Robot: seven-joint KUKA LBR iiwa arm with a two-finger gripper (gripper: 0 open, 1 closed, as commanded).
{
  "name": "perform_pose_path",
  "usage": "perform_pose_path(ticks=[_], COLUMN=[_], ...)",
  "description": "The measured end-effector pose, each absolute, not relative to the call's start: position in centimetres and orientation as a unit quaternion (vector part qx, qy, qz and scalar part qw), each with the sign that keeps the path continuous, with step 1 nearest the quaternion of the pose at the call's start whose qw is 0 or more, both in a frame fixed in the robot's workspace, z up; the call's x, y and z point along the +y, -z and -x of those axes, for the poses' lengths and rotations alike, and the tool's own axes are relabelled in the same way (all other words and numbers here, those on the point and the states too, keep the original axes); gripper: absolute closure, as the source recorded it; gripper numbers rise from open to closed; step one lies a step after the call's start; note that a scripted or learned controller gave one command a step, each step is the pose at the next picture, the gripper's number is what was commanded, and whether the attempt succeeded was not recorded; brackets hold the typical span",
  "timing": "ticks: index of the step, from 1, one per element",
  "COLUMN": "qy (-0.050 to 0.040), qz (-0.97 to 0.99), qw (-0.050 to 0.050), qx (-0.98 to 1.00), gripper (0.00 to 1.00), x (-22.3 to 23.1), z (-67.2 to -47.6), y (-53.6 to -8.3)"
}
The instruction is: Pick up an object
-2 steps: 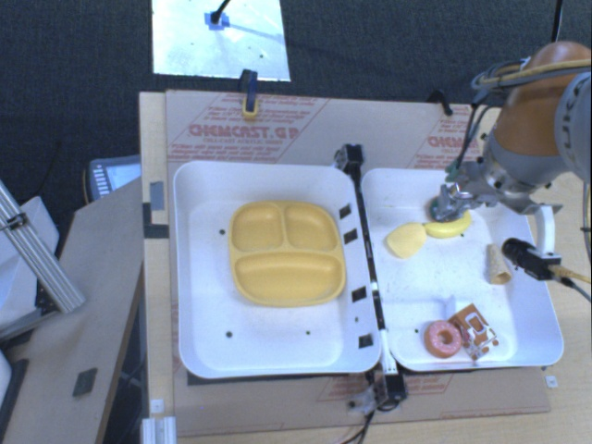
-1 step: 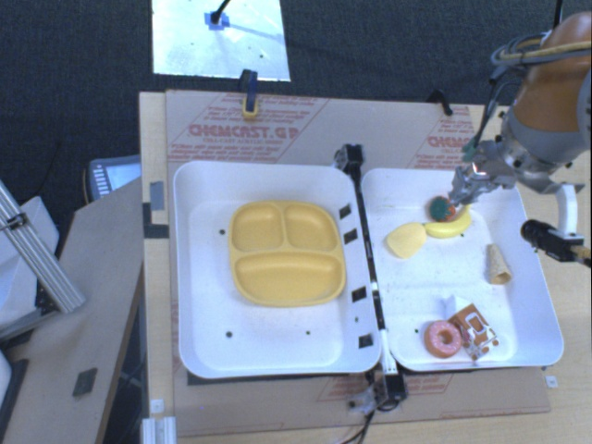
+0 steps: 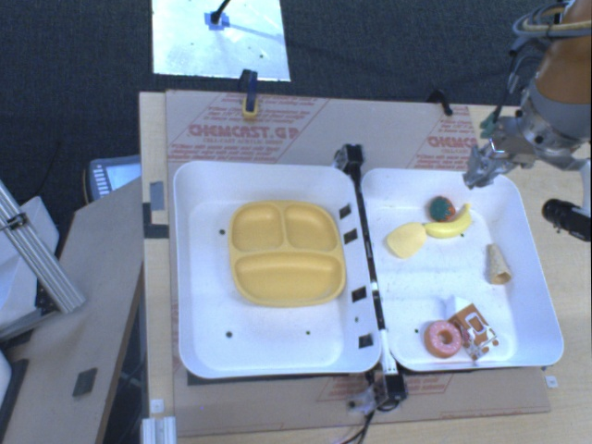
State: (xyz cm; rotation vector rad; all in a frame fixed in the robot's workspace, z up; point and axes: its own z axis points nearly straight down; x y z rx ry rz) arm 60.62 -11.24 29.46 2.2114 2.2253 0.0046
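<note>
Fingers [image 3: 477, 176] over the bin [image 3: 532, 248] edge; apart or together, can't tell.
Banana [image 3: 448, 227] close by may roll away.

2 white bins: left bin [image 3: 199, 276], right bin [image 3: 532, 276]. Left one has 1 yellow divided tray [image 3: 285, 252], 3 compartments. Right one has 6 items: 1 banana [image 3: 450, 226], 1 red-green round fruit [image 3: 440, 208] at its 11 o'clock, 1 pale yellow piece [image 3: 405, 240], 1 cone [image 3: 499, 265], 1 donut [image 3: 443, 339], 1 small orange-white pkg [image 3: 474, 326]. 1 arm, 1 gripper [image 3: 482, 169].
</note>
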Motion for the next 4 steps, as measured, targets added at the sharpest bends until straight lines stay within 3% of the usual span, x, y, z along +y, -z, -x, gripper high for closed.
perform_pose_path(ticks=[3, 4], qy=[-0.0006, 0.0], qz=[-0.704, -0.704], qw=[0.0, -0.001], qx=[0.71, 0.71], gripper=[1.0, 1.0], x=[3.6, 8.0], z=[-58.8, -56.9], y=[-25.5, -24.7])
